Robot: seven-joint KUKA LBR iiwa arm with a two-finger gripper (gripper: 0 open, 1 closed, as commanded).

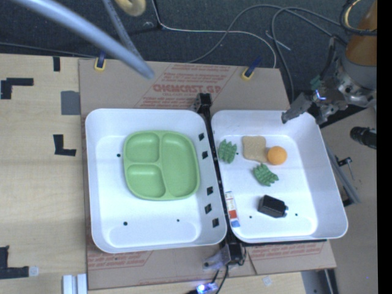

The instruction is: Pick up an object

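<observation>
left bin [98, 182]: far across from my hand, past the divider. Holds a green sectioned plate [162, 165] and nothing loose that I can see. Not a pick target from here.

divider [211, 164]: the two bin rims meet here, between the plate and everything pickable.

right bin [318, 164]: the near one; my hand sits at its upper right corner, over the rim rather than over the contents.

candidates: all five lie in the right bin, below and to the inner side of my hand, none touching it.
- green leafy piece [227, 150]: farthest from me, just beside the divider.
- tan block [253, 147]: next in, touching or nearly touching the orange ball [277, 155].
- orange ball: closest of the lot to my hand, still clearly apart from it.
- second green piece [264, 175]: lower, mid-bin.
- black block [272, 206]: lowest, toward the bin's front edge, standing alone.

label strip [230, 208]: small flat red-and-white thing by the divider, lower corner. Can't tell what it is.

hand [298, 109]: one grey finger visible, pointing down toward the bin corner. Spread or pressed together: cannot tell from this angle. Nothing visible between the fingers.

progress: nothing lifted; every object rests on the bin floor. My read is early approach. No target is committed yet.

left to do: move in over one object, descend, close, lift. The black block looks the easiest since it has free space around it; the ball and tan block crowd each other.
</observation>
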